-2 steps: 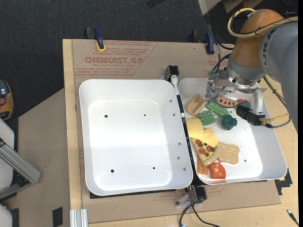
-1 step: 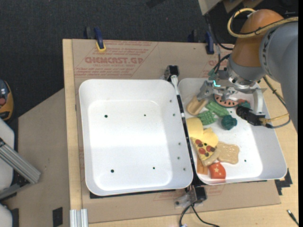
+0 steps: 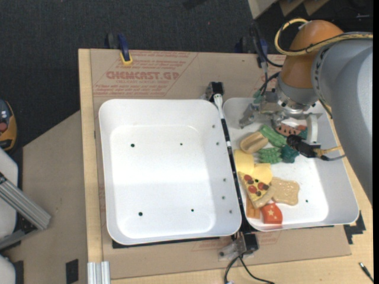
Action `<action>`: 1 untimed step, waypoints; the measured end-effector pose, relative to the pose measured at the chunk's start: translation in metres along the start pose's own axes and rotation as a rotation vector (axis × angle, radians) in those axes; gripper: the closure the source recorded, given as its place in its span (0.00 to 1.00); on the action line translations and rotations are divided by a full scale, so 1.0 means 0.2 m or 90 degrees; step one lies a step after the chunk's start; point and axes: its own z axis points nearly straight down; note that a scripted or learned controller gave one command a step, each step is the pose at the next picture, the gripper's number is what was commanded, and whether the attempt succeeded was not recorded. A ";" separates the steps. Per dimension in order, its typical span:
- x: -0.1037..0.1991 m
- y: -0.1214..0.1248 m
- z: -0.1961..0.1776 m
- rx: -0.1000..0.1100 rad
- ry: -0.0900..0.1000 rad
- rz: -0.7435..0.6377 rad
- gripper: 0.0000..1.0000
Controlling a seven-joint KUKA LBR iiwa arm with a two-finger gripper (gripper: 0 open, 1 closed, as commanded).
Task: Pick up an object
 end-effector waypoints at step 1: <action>-0.20 -0.07 -0.01 0.002 0.000 0.003 0.00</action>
